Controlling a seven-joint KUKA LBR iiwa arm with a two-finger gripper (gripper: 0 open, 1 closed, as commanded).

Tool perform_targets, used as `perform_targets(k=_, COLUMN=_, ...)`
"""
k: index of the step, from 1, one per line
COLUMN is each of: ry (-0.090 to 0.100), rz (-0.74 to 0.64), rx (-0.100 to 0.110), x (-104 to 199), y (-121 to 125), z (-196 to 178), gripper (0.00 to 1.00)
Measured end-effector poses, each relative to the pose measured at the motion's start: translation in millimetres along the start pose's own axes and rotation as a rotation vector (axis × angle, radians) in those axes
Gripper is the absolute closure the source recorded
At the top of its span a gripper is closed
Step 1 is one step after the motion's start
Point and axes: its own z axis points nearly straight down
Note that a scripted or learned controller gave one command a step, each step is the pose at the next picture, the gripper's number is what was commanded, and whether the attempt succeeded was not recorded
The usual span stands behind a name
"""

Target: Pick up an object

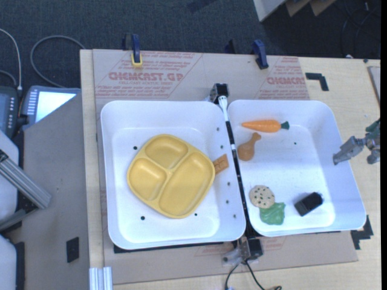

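Two white bins sit side by side on the surface [181, 71], which is covered with printed brown board. Left bin [115, 162]: a yellow divided plate [171, 183] lies flat, taking up most of the floor. A small brown piece [221, 164] pokes out at the plate's right edge, against the wall between the bins.

Right bin [338, 180] holds the pickable lot. Orange carrot [262, 125] with a green tip lies near the far wall, pointing left-right. Just below it, a tan drumstick-shaped toy [247, 149] leans toward the dividing wall, close to the carrot but apart from it. Near the front: a speckled cookie [262, 196] touching a green leafy piece [273, 214] directly beneath it. A black block [309, 203] sits to their right, tilted, well apart from both.

My gripper [351, 150] hangs at the right bin's right rim, over the wall edge, well away from every object. Nothing between its fingers as far as I can see; whether they are spread or closed, I cannot tell at this size.

Blue clamps [135, 44] hold the board at the far edge.
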Motion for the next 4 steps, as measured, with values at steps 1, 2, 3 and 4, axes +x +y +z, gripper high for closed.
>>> perform_targets(k=1, ry=-0.003, rz=-0.004, rx=-0.011, x=1, y=2, z=-6, gripper=0.0)
perform_targets(k=2, ry=0.0, rz=-0.004, rx=-0.006, x=1, y=3, z=37, gripper=0.0)
perform_targets(k=3, ry=0.001, rz=-0.004, rx=-0.004, x=9, y=3, z=98, gripper=0.0)
perform_targets(k=4, ry=0.001, rz=-0.004, rx=-0.004, x=12, y=7, z=161, gripper=0.0)
